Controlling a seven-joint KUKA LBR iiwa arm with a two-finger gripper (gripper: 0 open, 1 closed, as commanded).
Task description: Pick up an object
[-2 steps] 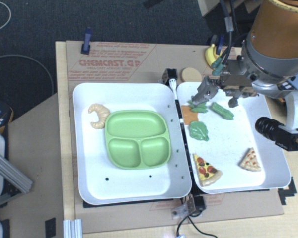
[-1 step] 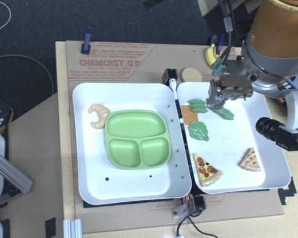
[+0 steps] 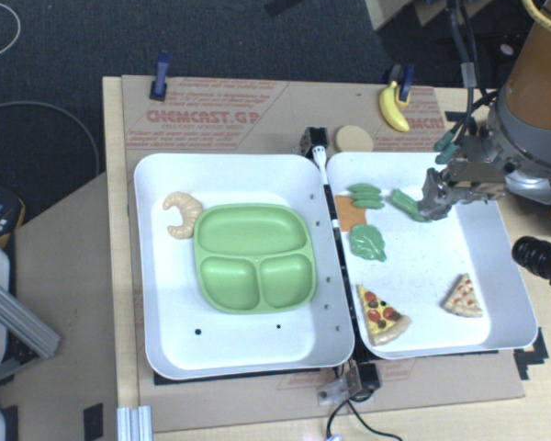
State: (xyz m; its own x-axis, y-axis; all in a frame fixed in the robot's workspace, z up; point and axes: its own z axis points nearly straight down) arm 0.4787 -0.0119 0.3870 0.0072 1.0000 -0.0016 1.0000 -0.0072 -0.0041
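Hand (image 3: 433, 211), grip state unclear, sits low by right bin's (image 3: 496, 274) far rim, touching green piece (image 3: 405, 202).

bins (image 3: 156, 246): glossy white plastic | green tray (image 3: 254, 257): matt plastic

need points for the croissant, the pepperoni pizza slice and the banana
croissant (image 3: 183, 213), camera view, middle of its curved body, left bin.
pepperoni pizza slice (image 3: 382, 314), camera view, on the topped face, right bin near the front rim.
banana (image 3: 394, 108), camera view, middle of the yellow peel, on the board behind the bins.
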